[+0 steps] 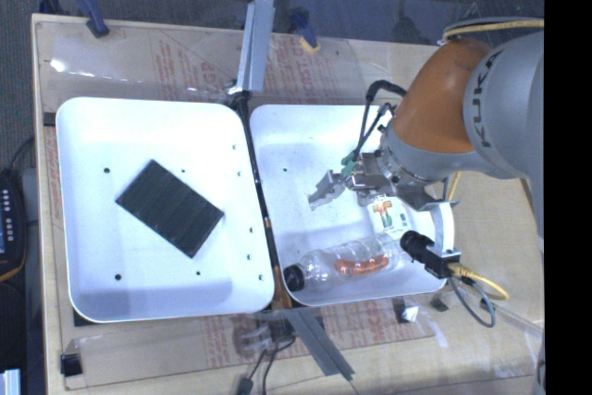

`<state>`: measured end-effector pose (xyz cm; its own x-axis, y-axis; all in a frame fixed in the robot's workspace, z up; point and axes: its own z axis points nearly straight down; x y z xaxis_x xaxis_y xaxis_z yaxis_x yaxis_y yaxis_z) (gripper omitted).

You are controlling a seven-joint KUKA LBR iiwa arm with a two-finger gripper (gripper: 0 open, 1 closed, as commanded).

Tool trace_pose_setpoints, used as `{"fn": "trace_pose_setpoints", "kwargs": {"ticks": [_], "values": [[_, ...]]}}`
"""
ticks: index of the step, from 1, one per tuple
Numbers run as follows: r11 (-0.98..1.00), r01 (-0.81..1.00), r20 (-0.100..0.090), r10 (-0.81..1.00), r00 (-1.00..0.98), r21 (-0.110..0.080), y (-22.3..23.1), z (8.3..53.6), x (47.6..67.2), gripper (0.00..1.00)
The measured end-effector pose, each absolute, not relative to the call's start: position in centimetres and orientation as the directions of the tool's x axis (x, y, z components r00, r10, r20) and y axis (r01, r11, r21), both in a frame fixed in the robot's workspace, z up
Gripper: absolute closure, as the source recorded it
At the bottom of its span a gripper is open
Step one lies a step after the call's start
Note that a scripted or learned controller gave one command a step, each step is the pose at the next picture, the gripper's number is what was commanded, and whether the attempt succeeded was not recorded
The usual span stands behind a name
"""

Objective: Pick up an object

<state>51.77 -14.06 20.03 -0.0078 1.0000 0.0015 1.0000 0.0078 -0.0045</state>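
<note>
Bench seen from above, bearing two shallow white bins side by side. Largest in view is the grey arm (481, 106) with its orange band, reaching in from the right and hanging over the right bin (287, 143), likely so its gripper (326, 190) can come down on something there. The left bin (83, 134) holds a dark ribbed rectangle (169, 207), lying flat and turned at an angle near the bin's middle, with bare white floor on every side. In the right bin, a clear plastic bottle (347, 262) lies on its side along the near wall, its dark cap (294, 277) close to the near left corner; that wall leaves little room on that side. The bottle seems the likeliest thing to pick, being nearest the arm. The gripper sits above the middle of the right bin, apart from the bottle, with nothing visible between its fingers; whether they are spread or closed cannot be told. Open floor lies toward that bin's far left.
</note>
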Motion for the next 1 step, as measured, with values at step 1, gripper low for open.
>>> {"fn": "trace_pose_setpoints", "kwargs": {"ticks": [1], "values": [[0.013, 1.000, 0.001, 1.000, -0.013, -0.005, -14.03, 21.01, 51.86, 1.00]]}}
